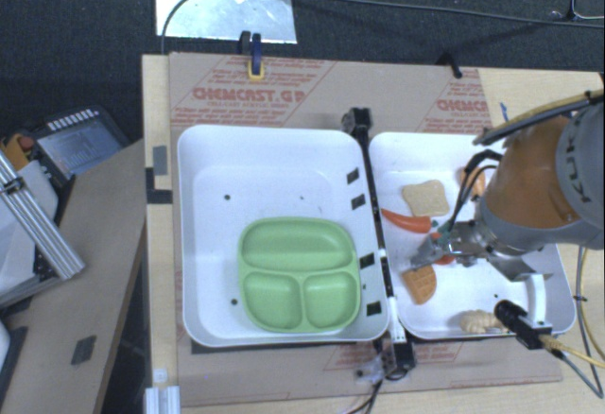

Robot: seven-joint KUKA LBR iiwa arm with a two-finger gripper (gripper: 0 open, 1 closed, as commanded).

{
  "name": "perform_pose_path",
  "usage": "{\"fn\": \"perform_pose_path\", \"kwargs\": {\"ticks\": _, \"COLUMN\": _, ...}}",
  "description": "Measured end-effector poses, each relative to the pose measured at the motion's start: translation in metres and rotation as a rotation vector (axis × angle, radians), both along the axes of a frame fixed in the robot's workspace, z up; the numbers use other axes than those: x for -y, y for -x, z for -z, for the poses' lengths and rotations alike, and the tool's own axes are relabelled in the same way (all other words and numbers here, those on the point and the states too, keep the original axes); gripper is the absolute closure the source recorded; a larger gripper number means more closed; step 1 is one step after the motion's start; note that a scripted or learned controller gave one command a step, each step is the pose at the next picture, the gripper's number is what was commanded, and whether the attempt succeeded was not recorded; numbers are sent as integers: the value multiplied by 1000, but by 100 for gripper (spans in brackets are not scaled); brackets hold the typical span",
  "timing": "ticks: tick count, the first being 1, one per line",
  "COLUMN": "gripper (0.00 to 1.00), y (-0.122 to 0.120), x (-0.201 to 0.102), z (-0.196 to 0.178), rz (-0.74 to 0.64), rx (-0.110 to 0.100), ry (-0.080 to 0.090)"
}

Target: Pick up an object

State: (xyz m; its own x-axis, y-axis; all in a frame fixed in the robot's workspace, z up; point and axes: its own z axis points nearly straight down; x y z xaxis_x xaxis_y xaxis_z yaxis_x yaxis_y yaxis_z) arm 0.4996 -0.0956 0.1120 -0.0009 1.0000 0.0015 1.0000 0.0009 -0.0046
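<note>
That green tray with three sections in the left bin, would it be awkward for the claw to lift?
Probably. The green tray looks like thin moulded plastic, so likely light and fairly stiff. It lies flat on the left bin floor, so only its rim offers a grip. Its smooth surface might slip, and lifted by one edge it would likely tilt.

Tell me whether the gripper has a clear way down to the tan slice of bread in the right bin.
Probably yes. The tan slice of bread lies uncovered, just beyond the gripper; only the red pepper lies between them, flat on the right bin.
</note>
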Motion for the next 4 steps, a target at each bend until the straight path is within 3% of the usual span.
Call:
{"fn": "perform_pose_path", "kwargs": {"ticks": 1, "gripper": 0, "y": 0, "x": 0, "z": 29, "rz": 0, "rx": 4, "ry": 0}}
{"fn": "perform_pose_path", "kwargs": {"ticks": 2, "gripper": 100, "y": -1, "x": 0, "z": 17, "rz": -1, "rx": 7, "ry": 1}}
{"fn": "perform_pose_path", "kwargs": {"ticks": 4, "gripper": 100, "y": 2, "x": -12, "z": -83, "rz": -3, "rx": 11, "ry": 2}}
